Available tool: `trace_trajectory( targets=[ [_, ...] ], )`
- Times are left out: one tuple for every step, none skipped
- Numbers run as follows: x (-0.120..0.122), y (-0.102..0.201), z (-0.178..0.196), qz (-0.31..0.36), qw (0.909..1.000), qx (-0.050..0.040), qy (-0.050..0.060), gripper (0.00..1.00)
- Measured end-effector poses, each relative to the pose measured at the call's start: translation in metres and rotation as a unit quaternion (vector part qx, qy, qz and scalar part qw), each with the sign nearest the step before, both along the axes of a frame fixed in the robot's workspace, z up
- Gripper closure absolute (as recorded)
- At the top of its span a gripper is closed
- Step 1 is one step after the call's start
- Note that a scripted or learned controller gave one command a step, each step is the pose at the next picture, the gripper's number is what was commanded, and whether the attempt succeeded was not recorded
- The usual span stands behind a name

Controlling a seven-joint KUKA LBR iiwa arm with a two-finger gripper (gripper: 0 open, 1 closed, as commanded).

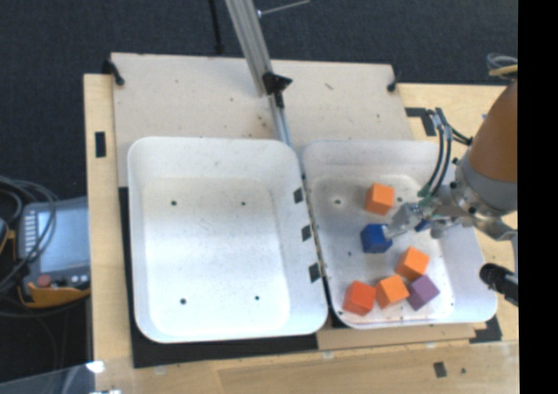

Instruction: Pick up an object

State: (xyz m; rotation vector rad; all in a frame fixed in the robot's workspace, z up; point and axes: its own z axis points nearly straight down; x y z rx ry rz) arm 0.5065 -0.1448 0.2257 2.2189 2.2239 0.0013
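The left bin is a shallow white tray with rounded corners. In the right bin lie matte foam-like cubes: red cube, blue cube, three orange cubes, purple cube. My gripper hovers just beside the blue cube; blur hides how wide it stands, and I cannot tell whether it holds anything. My arm is cut off at the right.
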Motion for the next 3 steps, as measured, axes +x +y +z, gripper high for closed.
trace_trajectory(
  targets=[
    [0.000, 0.000, 0.000, -0.002, 1.0000, -0.0002, -0.001, 0.00],
    [-0.002, -0.001, -0.063, -0.002, 1.0000, -0.0004, 0.003, 0.00],
    [-0.005, -0.005, -0.097, -0.001, 1.0000, -0.0039, -0.008, 0.00]
  ],
)
